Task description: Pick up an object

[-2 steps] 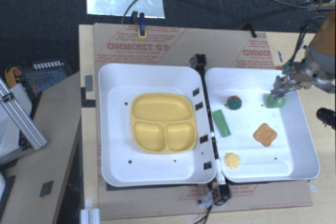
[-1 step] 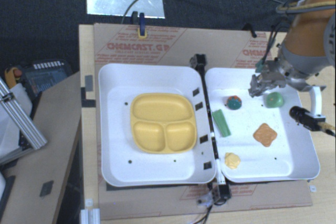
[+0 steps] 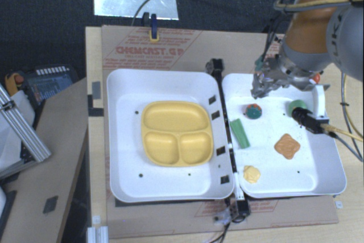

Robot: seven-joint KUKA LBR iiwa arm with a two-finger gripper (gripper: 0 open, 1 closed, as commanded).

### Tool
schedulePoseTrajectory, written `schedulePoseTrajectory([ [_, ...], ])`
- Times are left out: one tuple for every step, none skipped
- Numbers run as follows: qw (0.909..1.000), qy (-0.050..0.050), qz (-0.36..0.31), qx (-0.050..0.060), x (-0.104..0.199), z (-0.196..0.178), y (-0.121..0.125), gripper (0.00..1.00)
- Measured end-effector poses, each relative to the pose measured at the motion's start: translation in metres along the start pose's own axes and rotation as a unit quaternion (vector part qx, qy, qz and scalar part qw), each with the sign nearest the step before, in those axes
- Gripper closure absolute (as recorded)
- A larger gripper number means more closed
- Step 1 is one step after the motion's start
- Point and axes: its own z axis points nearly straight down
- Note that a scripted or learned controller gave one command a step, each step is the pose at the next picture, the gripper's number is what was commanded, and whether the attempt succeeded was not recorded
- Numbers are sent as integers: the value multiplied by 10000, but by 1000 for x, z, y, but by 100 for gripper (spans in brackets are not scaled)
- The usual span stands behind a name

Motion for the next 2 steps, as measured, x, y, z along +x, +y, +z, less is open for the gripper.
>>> schedulePoseTrajectory([
  [10000, 6, -6, 6, 59, 12, 14, 100],
  [10000, 8, -2, -4, 109, 3, 24, 100],
])
